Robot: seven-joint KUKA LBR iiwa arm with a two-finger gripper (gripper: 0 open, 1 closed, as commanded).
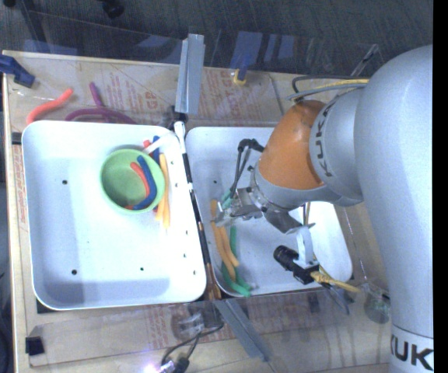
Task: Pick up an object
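Since the task names no particular object, we weigh what lies nearest the hand; the surface (131, 84) carries two white bins side by side, and the grey arm (341, 154) with its orange band reaches in from the right and hides much of the right bin (208, 150); the left bin (61, 231) holds a green bowl (119, 181) with a red curved piece and something blue inside it, and thin orange and yellow sticks (163, 196) lean at the bowl's right side; in the right bin, along its left wall, we see a long orange strip (222, 243) and, just beside it and running toward the near corner, a green strip (238, 284); the hand (236, 207) hangs low over the upper ends of these two, close to the wall, and we cannot tell whether it is apart or together, nor whether anything sits in it; we judge both strips to be light, thin and probably plastic or rubbery, so weight is no worry, but they lie flat, may flex, and could slide away under a glancing touch; we would take the orange strip across its narrow width near the middle, where it is clear of the wall; the green one, tucked into the corner, looks harder to reach.
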